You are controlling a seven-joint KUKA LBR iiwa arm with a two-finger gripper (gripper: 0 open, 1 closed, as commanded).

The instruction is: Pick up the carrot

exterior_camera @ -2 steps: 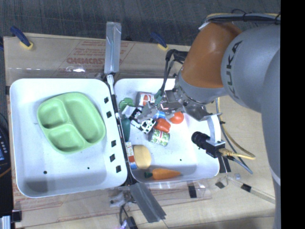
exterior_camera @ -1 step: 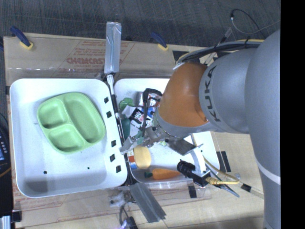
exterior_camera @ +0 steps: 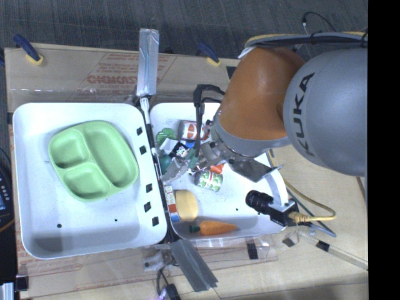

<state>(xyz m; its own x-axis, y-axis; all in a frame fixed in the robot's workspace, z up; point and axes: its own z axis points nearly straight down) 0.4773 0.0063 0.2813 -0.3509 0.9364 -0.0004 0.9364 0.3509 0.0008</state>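
Camera view shows the carrot (exterior_camera: 215, 227) lying flat in the crowded bin (exterior_camera: 234, 202). It lies along the bin's wall nearest the bottom of the picture. Its green end points to the bin's left wall and its thin orange tip points to the right wall.

The gripper (exterior_camera: 199, 162) hangs over the middle of the bin, in among a pile of small things. I cannot tell if it is wide or narrow, because the big arm and the clutter hide its tip. It holds no carrot.

I think the step now is to bring the gripper over to the carrot. To do that well, it should first go up out of the pile, so it does not drag the little can (exterior_camera: 209, 180) in the middle of the bin along with it. Then it should move toward the bin's bottom wall and stop over the fat orange part of the carrot.

The gripper should turn so it closes across the carrot, not along it. The hard bit is room. The carrot lies very near the bin's wall, and a yellow round thing (exterior_camera: 186, 205) sits just beside its green end, by the bin's left wall. So the gripper should come straight down over the middle of the carrot, clear of the yellow thing, with one side slipping between the carrot and the wall.
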